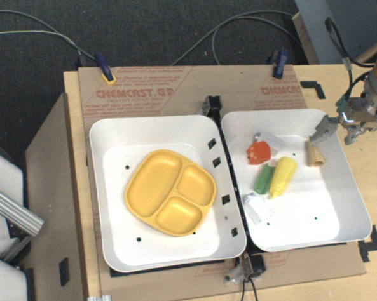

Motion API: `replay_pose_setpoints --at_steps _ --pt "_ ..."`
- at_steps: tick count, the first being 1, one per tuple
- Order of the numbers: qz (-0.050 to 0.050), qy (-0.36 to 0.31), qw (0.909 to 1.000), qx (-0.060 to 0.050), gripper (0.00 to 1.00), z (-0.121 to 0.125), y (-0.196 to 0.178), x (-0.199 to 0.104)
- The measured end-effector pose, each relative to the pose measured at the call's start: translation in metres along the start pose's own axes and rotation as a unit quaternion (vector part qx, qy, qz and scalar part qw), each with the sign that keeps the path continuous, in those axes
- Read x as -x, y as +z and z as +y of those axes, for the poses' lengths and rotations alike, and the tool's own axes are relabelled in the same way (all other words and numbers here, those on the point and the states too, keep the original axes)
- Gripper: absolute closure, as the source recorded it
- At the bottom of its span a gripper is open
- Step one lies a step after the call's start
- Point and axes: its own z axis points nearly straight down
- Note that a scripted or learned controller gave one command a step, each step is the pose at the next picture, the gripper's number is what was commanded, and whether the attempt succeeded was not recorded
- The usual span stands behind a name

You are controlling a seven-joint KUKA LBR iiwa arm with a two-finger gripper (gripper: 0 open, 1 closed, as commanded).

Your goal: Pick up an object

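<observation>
Approach step, nothing held: tool (330,130) hangs at the right bin (346,226) far-right rim, and I can't tell how wide it stands. Nearest pick is the tan cone (315,153) just below-left of it, hard by the bin wall, so little side room there. Farther left, yellow bottle (282,176), green piece (263,179) and red toy (259,152) crowd together; open floor lies beyond.
</observation>
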Motion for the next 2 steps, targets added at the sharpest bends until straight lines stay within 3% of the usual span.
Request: replay_pose_setpoints --at_steps 1,2 --pt "-0.001 -0.001 1.0 0.005 0.0 0.002 -0.005 0.0" --pt "0.0 -0.002 1.0 0.002 0.0 0.011 0.051 -0.005"
